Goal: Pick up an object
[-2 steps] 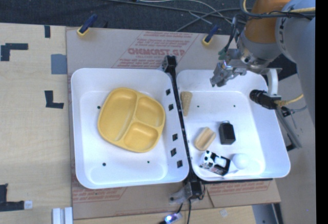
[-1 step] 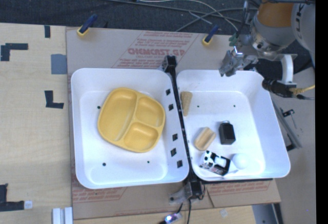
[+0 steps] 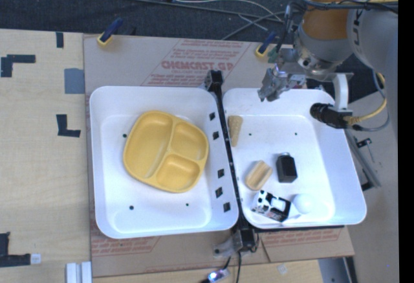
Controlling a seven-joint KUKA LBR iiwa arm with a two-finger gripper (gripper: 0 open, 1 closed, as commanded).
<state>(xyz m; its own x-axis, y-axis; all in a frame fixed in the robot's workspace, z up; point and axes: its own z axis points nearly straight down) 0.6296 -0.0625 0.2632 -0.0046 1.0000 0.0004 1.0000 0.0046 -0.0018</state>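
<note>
The right bin holds several small things. A tan wedge lies against the divider, and a tan roll sits nearer the middle. A black block rests beside the roll. At the front are a black-and-white toy and a white ball. My gripper hangs over the far left corner of this bin, well above the things and touching none of them. Nothing shows in its grasp.
The left bin holds a yellow divided plate. A black divider strip runs between the bins. The arm's grey and orange body looms over the far right corner. Cables cross the dark floor behind the bench.
</note>
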